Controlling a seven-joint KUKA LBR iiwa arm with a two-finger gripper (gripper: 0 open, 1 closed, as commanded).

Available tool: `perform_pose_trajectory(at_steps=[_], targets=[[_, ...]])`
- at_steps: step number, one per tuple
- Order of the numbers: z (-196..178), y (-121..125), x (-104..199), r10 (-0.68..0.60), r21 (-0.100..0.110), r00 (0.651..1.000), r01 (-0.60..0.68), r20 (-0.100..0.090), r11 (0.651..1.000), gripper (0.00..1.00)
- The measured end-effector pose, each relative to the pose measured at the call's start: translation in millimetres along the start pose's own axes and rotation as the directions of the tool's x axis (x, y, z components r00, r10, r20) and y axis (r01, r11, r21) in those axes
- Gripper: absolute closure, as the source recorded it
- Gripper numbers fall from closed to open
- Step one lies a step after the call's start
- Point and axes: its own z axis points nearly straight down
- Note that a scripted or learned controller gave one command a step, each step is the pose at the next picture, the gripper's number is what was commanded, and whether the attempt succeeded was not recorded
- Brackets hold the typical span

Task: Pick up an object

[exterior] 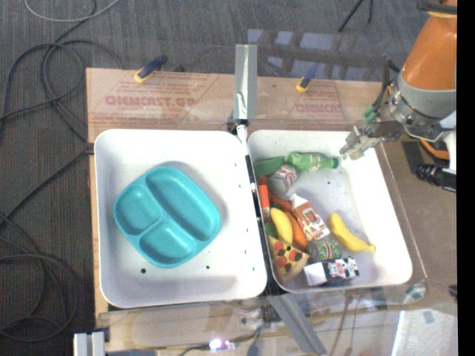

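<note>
Camera view looks down on two white bins, and the claw [355,145] hangs over the top right part of the right bin [393,221], at the end of the grey arm with its orange band [434,47]. How far the claw is open cannot be told, and nothing can be seen in its grip. Just to its left lies a green bottle [312,160] on its side, with a lighter label round its middle. Below the claw and a bit apart from the pile is a yellow banana [349,234], small and curved. Further down and to the left the toys are heaped together along the left wall of that bin: a grey can [284,178], a second yellow banana [281,223] touching an orange carrot [295,228], a white box with a brown picture [310,221], a pizza slice [286,256] with red dots, a dark green can [323,249], and a small black and white carton [332,271] lying nearest the bottom edge. Far to the left of the claw, in the left bin [119,150], sits a blue-green plate [168,215] with three sections. It lies flat, turned at a slant.
</note>
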Motion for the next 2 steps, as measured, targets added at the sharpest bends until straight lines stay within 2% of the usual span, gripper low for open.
perform_pose_trajectory(at_steps=[1, 2], targets=[[-8.2, 0.7, 0.6, -0.002, 0.001, 1.0, 0.002, -0.001, 1.0, 1.0], [-29.4, 4.2, 54.8, 0.205, -0.009, 0.979, -0.205, -0.003, 0.979, 1.0]])
